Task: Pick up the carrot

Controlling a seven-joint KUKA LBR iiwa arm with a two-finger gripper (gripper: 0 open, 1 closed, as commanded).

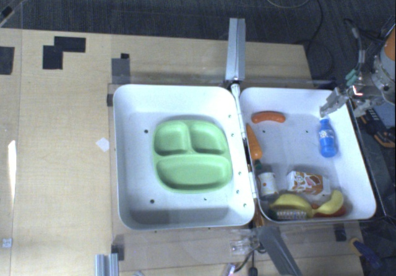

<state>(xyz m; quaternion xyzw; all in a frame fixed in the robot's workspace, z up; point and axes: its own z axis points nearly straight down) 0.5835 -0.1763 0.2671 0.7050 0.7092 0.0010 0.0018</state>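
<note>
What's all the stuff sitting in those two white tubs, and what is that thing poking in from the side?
Shallow white bins: two, white, side by side on the bench.
Divided plastic plate: one, green, left bin.
Slim orange carrot: one, orange, right bin's left wall.
Sausage: one, orange-red, right bin, top.
Small bottle: one, blue, right bin.
Bananas: bunch, yellow, right bin's bottom.
Printed packet: one, white-brown, above bananas.
Small jar: one, dark-lidded, below carrot.
Gripper: one, grey, right bin's upper right corner.
</note>
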